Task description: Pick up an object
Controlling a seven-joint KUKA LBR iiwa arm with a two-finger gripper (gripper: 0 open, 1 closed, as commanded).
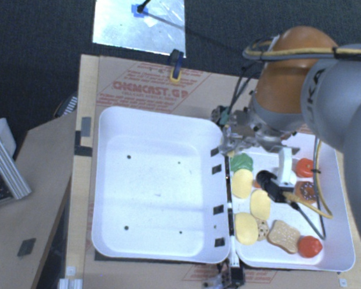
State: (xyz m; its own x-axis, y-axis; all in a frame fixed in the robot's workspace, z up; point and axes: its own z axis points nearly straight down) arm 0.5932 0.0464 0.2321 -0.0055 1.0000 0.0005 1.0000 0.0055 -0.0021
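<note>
Gripper [234, 138], opening state cannot be told, low over the right bin [343, 253]; green toy [243, 161] just beside it, yellow toy [242, 183] next beyond.

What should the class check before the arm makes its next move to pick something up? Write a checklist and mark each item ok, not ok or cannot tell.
1. Objects to pick in the right bin: ok. A green piece, a yellow piece and toast are among the things in it.
2. Gripper over that bin: ok. It is at the far left corner, by the green piece.
3. Green piece standing alone: not ok. The yellow piece lies right against it.
4. Green piece away from the bin wall: not ok. It sits close to the wall.
5. Whether something is already held: cannot tell. The wrist hides it.
</note>
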